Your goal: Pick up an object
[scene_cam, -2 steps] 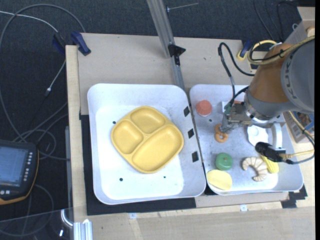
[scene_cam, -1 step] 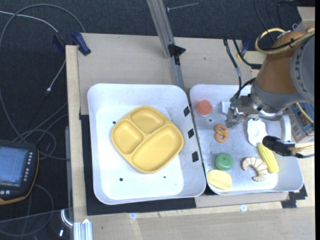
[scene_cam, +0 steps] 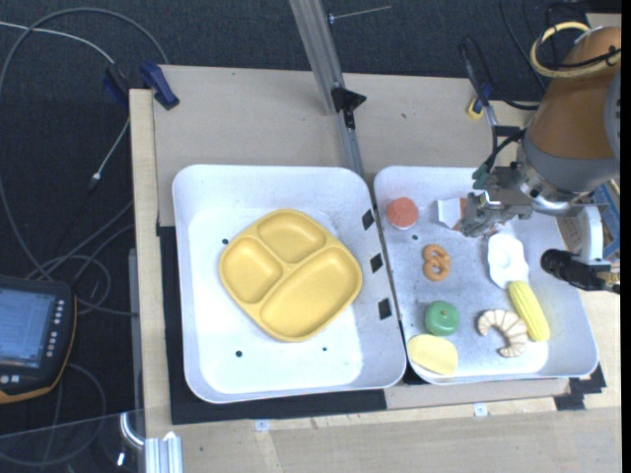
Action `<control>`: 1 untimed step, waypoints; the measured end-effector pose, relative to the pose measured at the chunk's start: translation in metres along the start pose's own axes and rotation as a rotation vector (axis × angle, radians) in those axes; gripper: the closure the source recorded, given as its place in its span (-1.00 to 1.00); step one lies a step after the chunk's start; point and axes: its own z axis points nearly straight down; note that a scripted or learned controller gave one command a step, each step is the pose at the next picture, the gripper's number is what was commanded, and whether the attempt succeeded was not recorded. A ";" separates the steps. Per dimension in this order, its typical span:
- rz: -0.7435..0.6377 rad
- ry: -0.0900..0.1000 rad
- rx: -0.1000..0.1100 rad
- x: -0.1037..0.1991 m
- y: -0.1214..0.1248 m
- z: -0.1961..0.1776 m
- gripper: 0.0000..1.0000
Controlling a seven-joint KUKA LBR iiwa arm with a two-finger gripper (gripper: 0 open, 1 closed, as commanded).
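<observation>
Step in hand: you are at the approach; by the look of it nothing has been lifted yet.
Gripper: your gripper (scene_cam: 480,215) hangs low over the right bin (scene_cam: 572,358), near its far edge. You cannot tell from this slant whether it is parted or closed, and nothing shows in its grasp.
Nearest candidates: a small white piece (scene_cam: 449,210) lies just beside the gripper, toward the left bin (scene_cam: 197,363); a white object (scene_cam: 506,256) lies just on its near side.
Other objects: a red round piece (scene_cam: 401,212) sits by the far left corner of the right bin, a pretzel (scene_cam: 436,261) nearer you, then a green apple (scene_cam: 442,317), a croissant (scene_cam: 505,331) and a corn cob (scene_cam: 528,309).
Left bin: it carries a yellow divided plate (scene_cam: 289,274), well apart from the gripper.
Next move: judge which item lies directly under the gripper, centre on it, then descend and close.
</observation>
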 end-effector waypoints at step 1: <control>0.000 0.000 0.001 0.000 0.002 -0.044 1.00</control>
